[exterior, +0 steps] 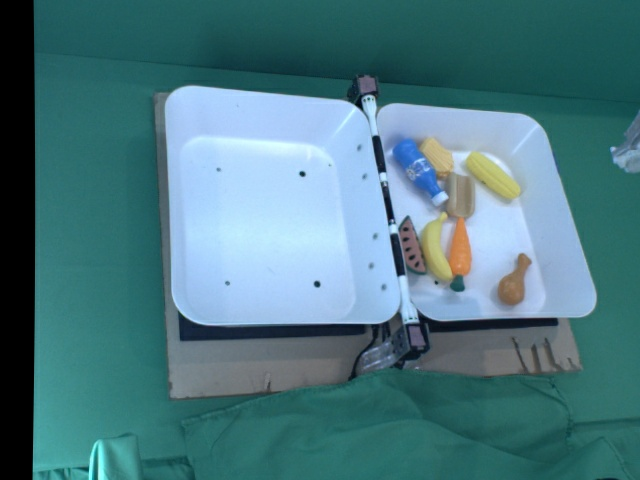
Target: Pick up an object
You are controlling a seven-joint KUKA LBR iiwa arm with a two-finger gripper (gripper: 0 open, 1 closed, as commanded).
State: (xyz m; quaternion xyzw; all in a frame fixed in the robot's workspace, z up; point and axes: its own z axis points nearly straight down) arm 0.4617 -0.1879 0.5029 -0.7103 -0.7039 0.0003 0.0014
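Drumstick (514,281) looked light, stiff, slick plastic, best pinched at its narrow shank; whether the jaws stood open was unclear.

A small pale grey-white piece, seemingly the gripper (627,152), is showing at the right edge, looking jagged and blurred, its details too small to tell.

Toy foods in right bin (560,268): blue bottle (418,169), corn (493,175), banana (434,248), carrot (459,251), drumstick (514,281), watermelon slice (411,245)
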